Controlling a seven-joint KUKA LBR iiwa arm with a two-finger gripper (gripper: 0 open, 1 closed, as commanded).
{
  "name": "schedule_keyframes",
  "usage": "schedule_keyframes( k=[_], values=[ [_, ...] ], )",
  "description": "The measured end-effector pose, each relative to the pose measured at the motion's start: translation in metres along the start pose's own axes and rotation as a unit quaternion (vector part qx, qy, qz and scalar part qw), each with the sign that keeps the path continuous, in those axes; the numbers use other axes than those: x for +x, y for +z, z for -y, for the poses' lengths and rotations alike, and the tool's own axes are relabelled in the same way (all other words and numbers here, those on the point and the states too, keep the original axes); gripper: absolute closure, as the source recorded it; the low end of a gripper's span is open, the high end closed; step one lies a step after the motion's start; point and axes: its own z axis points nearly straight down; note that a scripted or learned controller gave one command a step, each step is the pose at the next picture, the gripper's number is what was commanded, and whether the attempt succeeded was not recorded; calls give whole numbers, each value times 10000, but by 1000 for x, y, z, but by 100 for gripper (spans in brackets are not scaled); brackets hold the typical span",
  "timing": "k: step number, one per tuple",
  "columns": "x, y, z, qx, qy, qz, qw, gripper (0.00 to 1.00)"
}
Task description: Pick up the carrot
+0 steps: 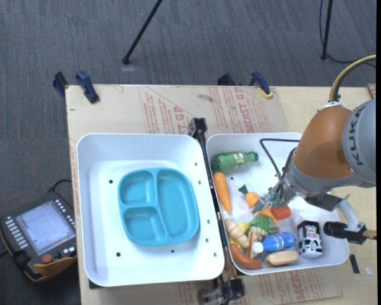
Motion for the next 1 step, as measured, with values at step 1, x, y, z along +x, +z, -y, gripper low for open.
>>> schedule_keyframes(
  k=[1],
  values=[
    [48,-87,36,9,2994,0,9541,100]
  ],
)
